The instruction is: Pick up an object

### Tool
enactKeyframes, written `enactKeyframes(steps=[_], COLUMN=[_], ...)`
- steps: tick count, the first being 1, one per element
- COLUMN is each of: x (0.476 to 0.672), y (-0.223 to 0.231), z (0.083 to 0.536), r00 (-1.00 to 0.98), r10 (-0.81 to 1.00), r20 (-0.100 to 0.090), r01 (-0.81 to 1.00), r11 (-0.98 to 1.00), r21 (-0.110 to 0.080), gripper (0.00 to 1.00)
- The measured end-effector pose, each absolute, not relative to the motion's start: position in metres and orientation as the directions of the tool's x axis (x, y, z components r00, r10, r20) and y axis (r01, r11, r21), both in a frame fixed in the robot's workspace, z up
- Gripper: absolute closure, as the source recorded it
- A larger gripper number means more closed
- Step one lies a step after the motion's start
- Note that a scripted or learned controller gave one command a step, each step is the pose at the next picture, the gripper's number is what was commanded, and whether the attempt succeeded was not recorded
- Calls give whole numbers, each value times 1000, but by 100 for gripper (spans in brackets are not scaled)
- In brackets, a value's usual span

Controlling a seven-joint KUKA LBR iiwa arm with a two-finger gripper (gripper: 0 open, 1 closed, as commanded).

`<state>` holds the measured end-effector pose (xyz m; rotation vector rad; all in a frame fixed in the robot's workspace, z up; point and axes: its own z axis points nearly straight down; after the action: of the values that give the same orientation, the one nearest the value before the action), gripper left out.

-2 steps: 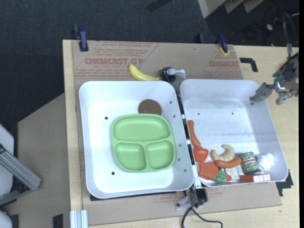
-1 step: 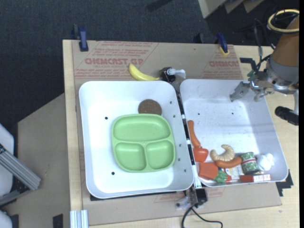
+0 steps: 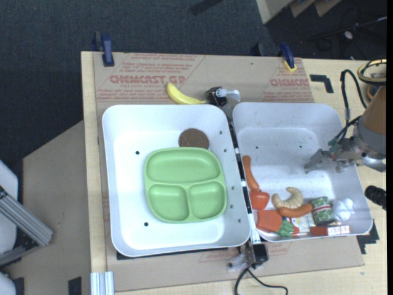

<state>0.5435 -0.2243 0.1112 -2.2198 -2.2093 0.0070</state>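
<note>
Bins: we count two, side by side on the bench. Left bin (image 3: 123,183) holds one green divided plate (image 3: 184,184) with three compartments, and one brown round cookie (image 3: 194,139) touching the plate's far rim. One banana (image 3: 182,96) lies on the cardboard just behind this bin. Right bin (image 3: 276,118) carries a cluster along its near wall: one orange carrot-like stick (image 3: 249,174) by the left wall, one red piece (image 3: 268,220), one croissant (image 3: 288,197) against one sausage (image 3: 296,210), one small green-labelled can (image 3: 321,209), plus small packets we cannot identify. Gripper (image 3: 320,161) sits low over bare bin floor, apart from the cluster; its fingers look spread, nothing between them.
</note>
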Motion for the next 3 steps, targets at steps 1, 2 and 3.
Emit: enactKeyframes(steps=[1, 2, 3], x=[476, 570, 476], y=[-219, -201, -223], z=[185, 187, 113], r00=[2, -5, 2], r10=[1000, 1000, 1000], r20=[3, -3, 3], r01=[1000, 1000, 1000], r11=[-2, 5, -2], r21=[-6, 6, -6], gripper=[0, 0, 0])
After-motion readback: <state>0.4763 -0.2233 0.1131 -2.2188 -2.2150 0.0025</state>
